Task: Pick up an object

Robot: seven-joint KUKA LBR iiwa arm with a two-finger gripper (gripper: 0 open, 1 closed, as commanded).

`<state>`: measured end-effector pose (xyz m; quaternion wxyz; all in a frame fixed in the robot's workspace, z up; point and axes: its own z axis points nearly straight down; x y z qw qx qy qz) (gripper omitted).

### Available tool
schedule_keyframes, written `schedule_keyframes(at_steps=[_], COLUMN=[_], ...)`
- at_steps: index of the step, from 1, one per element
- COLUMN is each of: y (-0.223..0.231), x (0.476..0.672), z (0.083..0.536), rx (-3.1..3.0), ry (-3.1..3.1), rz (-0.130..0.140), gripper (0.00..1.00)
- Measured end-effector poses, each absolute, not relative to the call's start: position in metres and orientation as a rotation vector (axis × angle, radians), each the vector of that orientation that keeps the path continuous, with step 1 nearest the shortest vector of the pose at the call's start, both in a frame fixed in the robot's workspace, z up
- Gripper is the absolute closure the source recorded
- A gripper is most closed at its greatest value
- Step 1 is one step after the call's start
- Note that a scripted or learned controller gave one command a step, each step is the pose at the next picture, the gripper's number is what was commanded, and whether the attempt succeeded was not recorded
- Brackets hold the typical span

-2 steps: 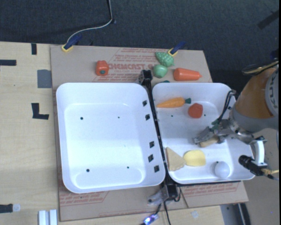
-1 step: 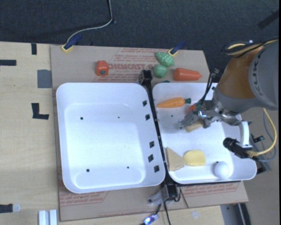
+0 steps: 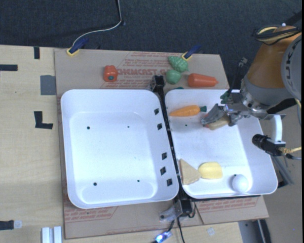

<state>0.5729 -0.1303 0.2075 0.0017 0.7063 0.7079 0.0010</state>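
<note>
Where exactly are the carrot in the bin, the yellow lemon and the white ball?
carrot (image 3: pixel 185 111), camera view, middle of its orange body.
yellow lemon (image 3: pixel 211 170), camera view, centre of its rounded top.
white ball (image 3: pixel 239 183), camera view, centre of the ball.

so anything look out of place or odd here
Yes: several toy foods lie outside the bins on the cardboard behind them, namely a small orange piece, two green pieces and a carrot. The rest, including another carrot, sit in the right bin.
</note>
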Motion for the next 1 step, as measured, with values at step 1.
schedule_keyframes(at_steps=[1], y=[-0.1296], x=[0.6522], z=[0.2887], rx=[2.208], ry=[2.219], rz=[0.01], gripper=[1.0])
